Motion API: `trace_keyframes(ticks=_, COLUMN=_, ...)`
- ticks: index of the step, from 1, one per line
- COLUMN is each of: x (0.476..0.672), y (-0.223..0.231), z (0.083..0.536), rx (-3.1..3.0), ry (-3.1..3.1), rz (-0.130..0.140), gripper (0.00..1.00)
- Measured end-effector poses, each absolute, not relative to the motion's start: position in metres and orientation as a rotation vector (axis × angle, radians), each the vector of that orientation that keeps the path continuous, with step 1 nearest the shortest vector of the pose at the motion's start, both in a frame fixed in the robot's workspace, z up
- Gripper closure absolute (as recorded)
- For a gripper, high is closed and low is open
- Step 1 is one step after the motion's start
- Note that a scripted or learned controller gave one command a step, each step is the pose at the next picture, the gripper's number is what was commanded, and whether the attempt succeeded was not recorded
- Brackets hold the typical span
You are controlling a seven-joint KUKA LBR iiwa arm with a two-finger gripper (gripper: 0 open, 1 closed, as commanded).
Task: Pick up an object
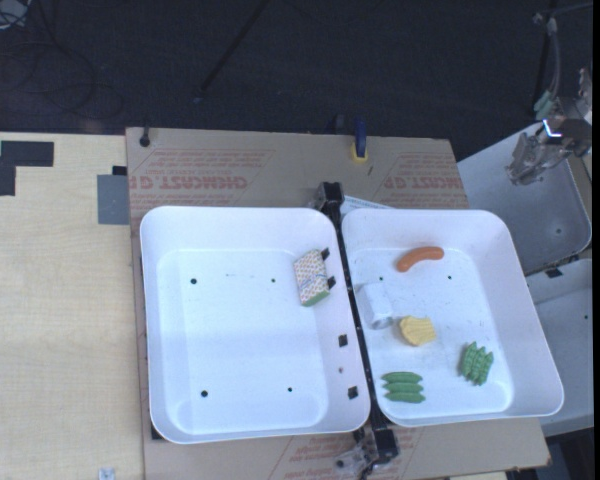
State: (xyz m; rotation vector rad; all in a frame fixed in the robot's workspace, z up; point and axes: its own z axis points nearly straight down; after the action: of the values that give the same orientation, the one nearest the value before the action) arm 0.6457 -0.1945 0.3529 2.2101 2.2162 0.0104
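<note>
Stock as I see it, ref = divider (346, 298) btwn bins:
- Sponge (313, 277): left bin (170, 368), leaning on the divider wall, tilted. Awkward pick, I reckon.
- Right bin (525, 268): clear cup (377, 305) just beside divider; yellow piece (417, 330) next out; sausage (420, 258) up-field; pea pod (404, 387) low; green bunch (475, 362) furthest.
- Gripper (540, 148): parked well off, upper right; finger state: can't tell.
- Candidates spread apart, so I'd call nothing picked yet.

Light falls evenly from above and washes the two white bins (245, 233) bright — their floors are nearly blown out, most strongly toward 6 o'clock. Shadows are soft and short, lying close beside the small objects. From 10 through 2 o'clock the background sinks into near-black. The picture is slightly soft throughout — fine detail stays smeared and grainy.
</note>
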Motion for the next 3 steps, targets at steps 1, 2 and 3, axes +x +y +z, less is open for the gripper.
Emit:
trace_keyframes(ticks=1, x=0.645, y=-0.100, z=0.383, rx=2.211, ry=2.232, rz=0.007, gripper=1.00)
trace_keyframes(ticks=2, x=0.644, y=-0.039, z=0.416, rx=2.214, ry=2.229, rz=0.004, gripper=1.00)
trace_keyframes(ticks=3, x=0.644, y=0.043, z=0.418, rx=2.214, ry=2.233, rz=0.002, gripper=1.00)
